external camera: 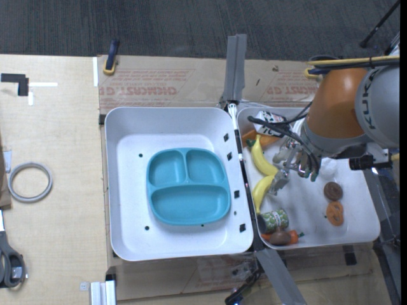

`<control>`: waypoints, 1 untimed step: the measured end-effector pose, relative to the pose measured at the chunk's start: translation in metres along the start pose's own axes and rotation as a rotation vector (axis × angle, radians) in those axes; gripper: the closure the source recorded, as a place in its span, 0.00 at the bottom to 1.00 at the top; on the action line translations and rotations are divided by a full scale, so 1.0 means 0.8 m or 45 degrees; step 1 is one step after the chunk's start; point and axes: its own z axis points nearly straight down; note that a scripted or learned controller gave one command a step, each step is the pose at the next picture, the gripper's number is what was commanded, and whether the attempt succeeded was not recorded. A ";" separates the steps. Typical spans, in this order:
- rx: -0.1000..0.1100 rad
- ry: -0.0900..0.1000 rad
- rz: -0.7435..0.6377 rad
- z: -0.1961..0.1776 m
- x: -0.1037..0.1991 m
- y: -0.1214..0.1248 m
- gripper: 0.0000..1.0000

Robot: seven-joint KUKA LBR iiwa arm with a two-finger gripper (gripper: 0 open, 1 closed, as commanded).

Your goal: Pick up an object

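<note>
Surface: pale wood with cardboard under two white bins.
Pincer [294, 164]: low in the right bin [356, 230]; whether it is wide or narrow, cannot tell.
Bananas [262, 170]: just left of the pincer, along the bin's left wall.
Handling: likely light toy fruit, smooth and curved; take one across its thick middle.
Teal plate [189, 186]: well left of the pincer, in the other bin.

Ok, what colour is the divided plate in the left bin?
Light blue; the divided plate shows plainly in the camera view.
</note>
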 end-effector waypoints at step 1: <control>-0.001 -0.001 0.050 -0.001 -0.024 0.011 0.00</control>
